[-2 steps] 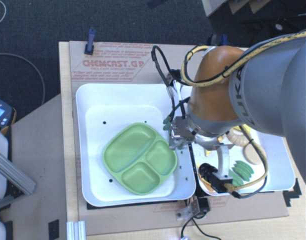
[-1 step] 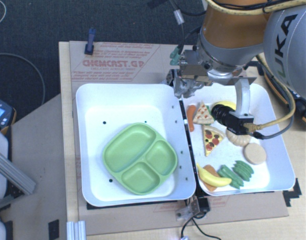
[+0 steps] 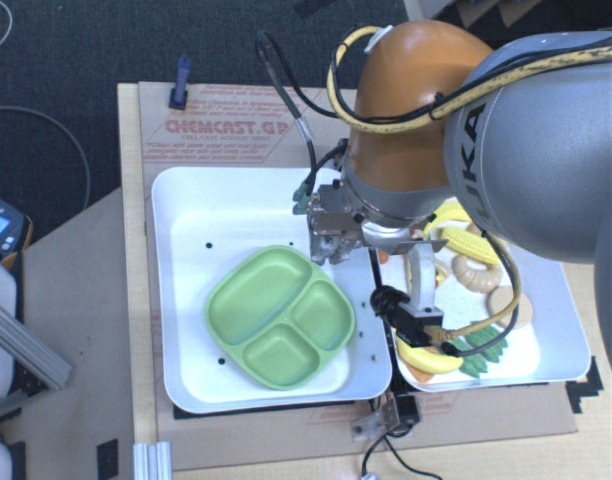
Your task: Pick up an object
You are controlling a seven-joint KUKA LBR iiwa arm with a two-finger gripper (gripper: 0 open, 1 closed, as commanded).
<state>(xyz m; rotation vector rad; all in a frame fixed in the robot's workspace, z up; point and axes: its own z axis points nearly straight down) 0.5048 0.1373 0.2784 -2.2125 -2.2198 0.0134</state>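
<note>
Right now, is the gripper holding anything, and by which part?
Cannot tell. The gripper sits at the far rim of the green tray, but no grasp shows.

Arm hides much of the right bin

Right of the end effector point(image 3: 328, 240), the grey arm point(image 3: 546, 138), itself cut off by the picture's right edge, covers the far part of the right bin point(image 3: 561, 308). Beside it, a yellow thing point(image 3: 464, 240), a beige ring point(image 3: 478, 274), a green thing point(image 3: 483, 342) and a banana point(image 3: 431, 360) show only in part. What the yellow and green things are cannot be told.
</note>
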